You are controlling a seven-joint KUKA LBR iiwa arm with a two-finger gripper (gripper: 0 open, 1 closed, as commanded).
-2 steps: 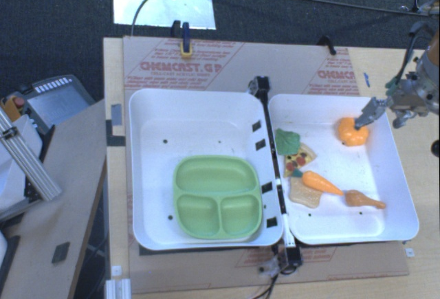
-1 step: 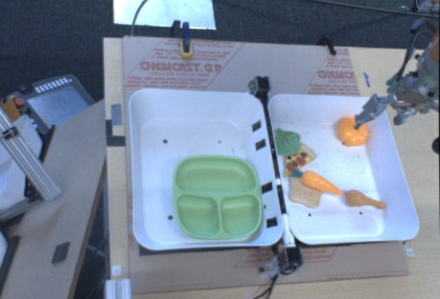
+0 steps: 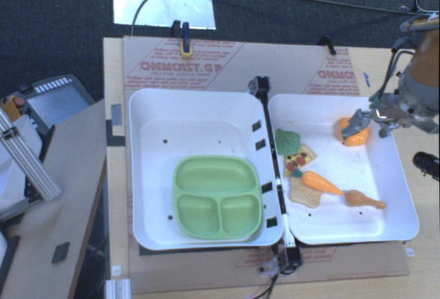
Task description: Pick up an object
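Observation:
The right bin (image 3: 395, 174) holds several toy foods. An orange fruit (image 3: 352, 136) lies near its far right wall. A green leafy piece (image 3: 287, 141), a pizza slice (image 3: 300, 159), a carrot (image 3: 322, 183), a bread slice (image 3: 306, 193) and a tan drumstick-like piece (image 3: 364, 200) lie toward the middle and front. My gripper (image 3: 370, 126) hangs over the bin's far right part, open. Its left finger (image 3: 356, 122) overlaps the top of the orange fruit, and nothing sits between the fingers.
The left bin (image 3: 151, 153) holds a green divided plate (image 3: 218, 196) at its front. A black divider (image 3: 269, 160) joins the two bins. The arm's wrist (image 3: 419, 95) stands over the right bin's right rim.

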